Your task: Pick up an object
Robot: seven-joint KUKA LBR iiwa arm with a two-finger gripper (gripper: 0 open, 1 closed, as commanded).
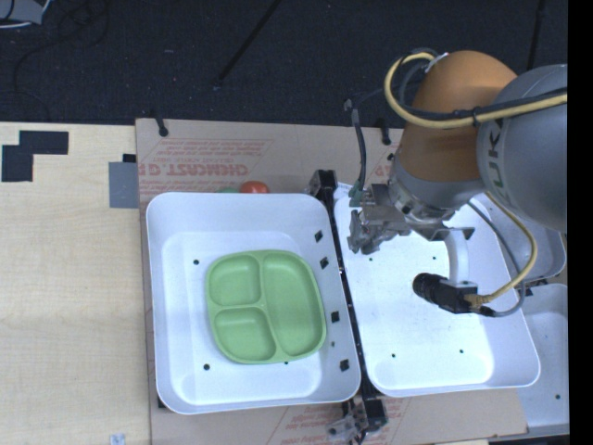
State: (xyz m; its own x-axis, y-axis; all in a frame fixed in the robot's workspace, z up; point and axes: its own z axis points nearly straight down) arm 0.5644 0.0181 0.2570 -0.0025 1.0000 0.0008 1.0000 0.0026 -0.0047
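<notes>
The green divided plate [265, 306] lies flat in the left bin [176, 230]; approach its rim, since the shallow tray gives little to pinch. Your claw [363, 239] hangs over the right bin [435, 360]; its spread cannot be told.

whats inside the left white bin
The left shallow white bin holds one light green plastic divided plate with three compartments, lying flat. The bin floor beneath the plate is covered, so anything under it can't be seen.

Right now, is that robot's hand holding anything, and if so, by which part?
It cannot be told. The hand sits low over the right bin, near its upper left corner, with nothing visible in its grip. The green plate lies untouched in the left bin.
</notes>
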